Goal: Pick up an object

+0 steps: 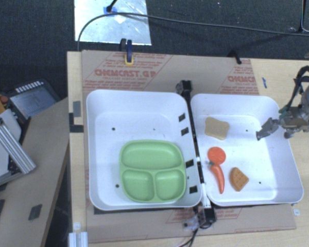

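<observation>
The right bin (257,105) holds three small items. A beige bread-like piece (217,128) lies toward its back left. In front of it is an orange carrot-shaped toy (218,169) with a round red top, beside the bin's left wall. A brown cracker-like piece (238,179) sits just right of the carrot. My gripper (276,131) hangs over the right side of this bin, well right of the bread piece and apart from all three. Its fingers stand open with nothing between them.
The left bin (134,107) holds a green divided plate (152,170) at its front. A black clip strip (191,143) runs between the two bins. Cardboard (159,71) lies under the bins, and a cable (206,24) crosses the floor behind.
</observation>
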Available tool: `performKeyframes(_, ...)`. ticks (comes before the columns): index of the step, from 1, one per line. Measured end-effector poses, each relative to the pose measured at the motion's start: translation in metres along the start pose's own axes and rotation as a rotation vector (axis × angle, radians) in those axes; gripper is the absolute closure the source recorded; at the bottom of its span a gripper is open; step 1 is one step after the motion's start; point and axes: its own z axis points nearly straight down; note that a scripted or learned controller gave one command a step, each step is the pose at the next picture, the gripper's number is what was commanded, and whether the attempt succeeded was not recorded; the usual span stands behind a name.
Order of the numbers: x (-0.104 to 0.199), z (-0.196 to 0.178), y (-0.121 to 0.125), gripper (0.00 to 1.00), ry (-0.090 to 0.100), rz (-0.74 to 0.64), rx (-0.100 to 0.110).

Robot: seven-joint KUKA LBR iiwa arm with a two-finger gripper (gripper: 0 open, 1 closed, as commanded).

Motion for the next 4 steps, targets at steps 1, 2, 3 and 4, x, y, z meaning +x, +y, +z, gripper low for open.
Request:
performKeyframes(1,0.0,-0.005,0.002,0.0,-0.002,-0.003,-0.01)
performKeyframes(2,0.0,0.047,-0.007,0.0,-0.001,-0.001,-0.007)
performKeyframes(3,-0.002,0.093,0.002,0.0,-0.002,-0.002,-0.008)
performKeyframes(4,-0.002,0.142,0.002,0.0,-0.001,-0.001,-0.007)
